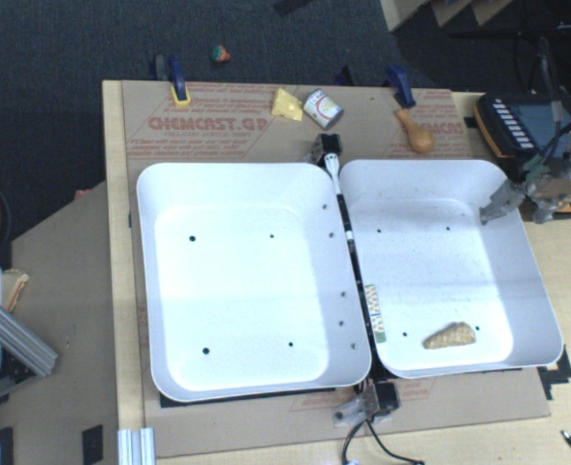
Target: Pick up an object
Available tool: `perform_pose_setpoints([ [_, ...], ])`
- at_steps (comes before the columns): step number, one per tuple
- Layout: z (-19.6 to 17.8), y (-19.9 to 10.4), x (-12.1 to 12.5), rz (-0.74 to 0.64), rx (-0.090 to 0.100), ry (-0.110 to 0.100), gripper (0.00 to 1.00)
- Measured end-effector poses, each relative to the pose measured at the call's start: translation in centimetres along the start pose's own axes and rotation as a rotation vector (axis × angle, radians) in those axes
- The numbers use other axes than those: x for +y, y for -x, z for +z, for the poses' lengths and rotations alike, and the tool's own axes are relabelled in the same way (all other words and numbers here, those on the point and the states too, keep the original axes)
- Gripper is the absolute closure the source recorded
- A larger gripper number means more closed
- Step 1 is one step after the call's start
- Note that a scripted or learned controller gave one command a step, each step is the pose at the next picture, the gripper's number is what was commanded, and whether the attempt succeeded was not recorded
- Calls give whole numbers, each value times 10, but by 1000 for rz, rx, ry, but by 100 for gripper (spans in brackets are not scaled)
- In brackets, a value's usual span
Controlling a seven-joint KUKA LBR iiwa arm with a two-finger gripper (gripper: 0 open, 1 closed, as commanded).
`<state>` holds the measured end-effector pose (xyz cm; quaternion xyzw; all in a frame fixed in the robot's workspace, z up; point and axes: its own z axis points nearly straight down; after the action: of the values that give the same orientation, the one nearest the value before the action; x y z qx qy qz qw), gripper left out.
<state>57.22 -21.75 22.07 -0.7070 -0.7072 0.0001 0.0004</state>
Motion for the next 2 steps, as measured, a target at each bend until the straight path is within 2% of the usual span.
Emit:
perform_pose_setpoints([
  [1,-11,0,1,-1,-2,4,100],
  [2,-185,-71,63,-10,-4,24,100],
])
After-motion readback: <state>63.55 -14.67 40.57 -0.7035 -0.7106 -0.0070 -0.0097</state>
